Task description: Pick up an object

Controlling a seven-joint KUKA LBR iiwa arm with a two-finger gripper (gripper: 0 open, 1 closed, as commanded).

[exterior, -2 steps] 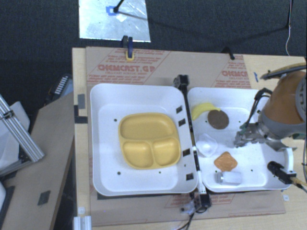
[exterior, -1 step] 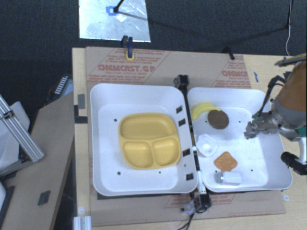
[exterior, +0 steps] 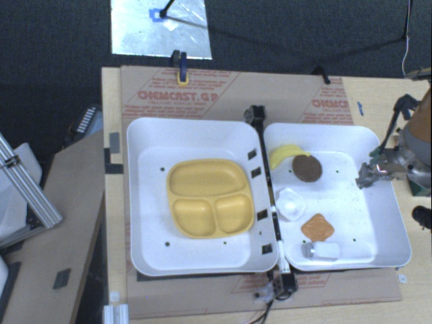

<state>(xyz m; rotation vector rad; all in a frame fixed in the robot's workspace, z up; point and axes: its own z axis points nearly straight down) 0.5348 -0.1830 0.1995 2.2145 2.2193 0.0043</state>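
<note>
- Objects lie in the right bin [exterior: 388, 245]: brown disc [exterior: 307, 169] touching a yellow piece [exterior: 283, 154], white cup [exterior: 290, 204], orange cookie [exterior: 317, 227], clear-white item [exterior: 321, 250] near the front wall.
- Gripper [exterior: 368, 174] sits over the bin's right side, well apart from the disc, nothing visibly held; finger spread cannot be told.
- Left bin [exterior: 145, 248] holds a yellow tray [exterior: 209, 198].

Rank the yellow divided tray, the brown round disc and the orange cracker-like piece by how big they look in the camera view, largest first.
1. Yellow divided tray, by far the largest.
2. Brown round disc and orange cracker-like piece: they look about alike, too close to rank.
</note>
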